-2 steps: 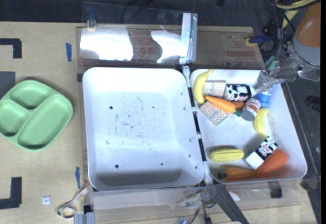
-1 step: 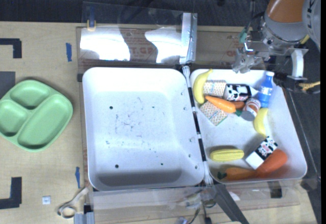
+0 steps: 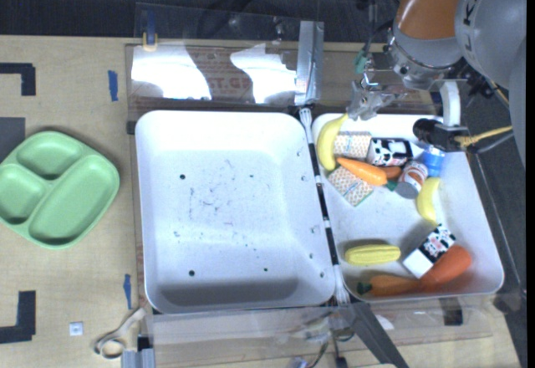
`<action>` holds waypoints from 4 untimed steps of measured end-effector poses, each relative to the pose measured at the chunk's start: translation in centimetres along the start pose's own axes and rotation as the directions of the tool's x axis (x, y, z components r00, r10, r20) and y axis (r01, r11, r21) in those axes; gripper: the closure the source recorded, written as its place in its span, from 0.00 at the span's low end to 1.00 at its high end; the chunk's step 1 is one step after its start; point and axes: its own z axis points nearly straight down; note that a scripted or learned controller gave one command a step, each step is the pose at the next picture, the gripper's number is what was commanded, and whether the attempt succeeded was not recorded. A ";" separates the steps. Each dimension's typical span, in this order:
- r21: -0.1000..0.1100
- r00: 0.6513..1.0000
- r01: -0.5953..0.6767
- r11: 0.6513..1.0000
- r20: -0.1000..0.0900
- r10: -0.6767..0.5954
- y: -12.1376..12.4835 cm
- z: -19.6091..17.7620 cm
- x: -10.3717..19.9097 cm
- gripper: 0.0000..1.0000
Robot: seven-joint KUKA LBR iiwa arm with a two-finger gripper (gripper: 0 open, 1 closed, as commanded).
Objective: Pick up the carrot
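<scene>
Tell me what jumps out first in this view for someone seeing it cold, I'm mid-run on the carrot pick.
The right bin is crowded with toy food: a carrot lies near its middle beside a banana, and a second carrot lies along its near wall. The gripper hangs over that bin's far left corner, above the banana. Off to the left, a green divided plate sits on the bench.

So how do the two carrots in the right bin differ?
The upper carrot is smaller, lies near the bin's middle and rests across the packets beside a banana. The lower carrot is bigger, lies along the near wall of the right bin, partly under a small carton. Both are orange and tapered.
</scene>
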 end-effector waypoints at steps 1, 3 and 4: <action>0.000 0.981 0.192 0.981 0.000 -0.192 -4.2 -0.1 0.9 1.00; 0.000 0.995 0.105 0.995 0.000 -0.105 -13.1 -7.0 -2.2 0.00; -0.001 0.973 0.232 0.973 0.000 -0.232 -8.9 7.7 -7.8 0.00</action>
